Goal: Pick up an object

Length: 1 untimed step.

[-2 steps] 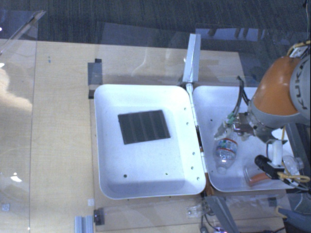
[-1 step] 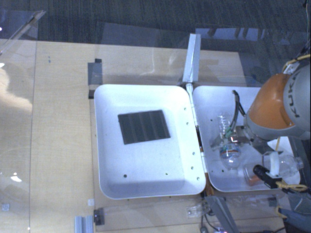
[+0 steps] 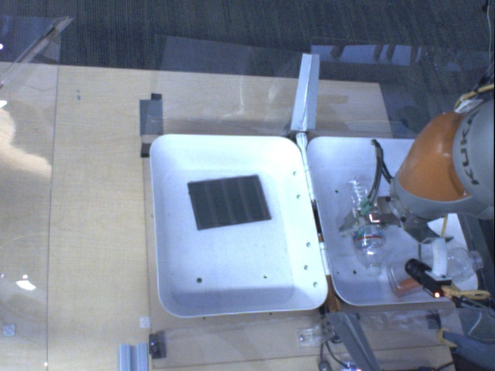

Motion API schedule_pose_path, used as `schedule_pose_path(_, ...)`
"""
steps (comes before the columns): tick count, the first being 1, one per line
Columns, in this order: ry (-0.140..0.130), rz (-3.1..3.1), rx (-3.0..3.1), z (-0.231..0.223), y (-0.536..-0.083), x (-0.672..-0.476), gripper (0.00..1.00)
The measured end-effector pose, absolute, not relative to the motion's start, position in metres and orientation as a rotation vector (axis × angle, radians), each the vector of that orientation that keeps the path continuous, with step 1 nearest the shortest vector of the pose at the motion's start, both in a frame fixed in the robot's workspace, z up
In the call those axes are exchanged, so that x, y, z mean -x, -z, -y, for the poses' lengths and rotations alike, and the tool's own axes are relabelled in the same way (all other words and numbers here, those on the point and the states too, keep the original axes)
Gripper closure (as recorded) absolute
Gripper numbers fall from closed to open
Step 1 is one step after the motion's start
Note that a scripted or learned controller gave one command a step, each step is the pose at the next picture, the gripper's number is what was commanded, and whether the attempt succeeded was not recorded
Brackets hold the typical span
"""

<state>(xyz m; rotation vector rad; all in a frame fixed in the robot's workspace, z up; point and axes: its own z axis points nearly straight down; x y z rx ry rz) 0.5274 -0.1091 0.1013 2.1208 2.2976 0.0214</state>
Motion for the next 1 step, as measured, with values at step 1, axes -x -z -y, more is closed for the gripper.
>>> schedule_pose_path(1, -0.007, -2.421, -1.995, 0.0484, -0.1856, -0.5651, 1.0)
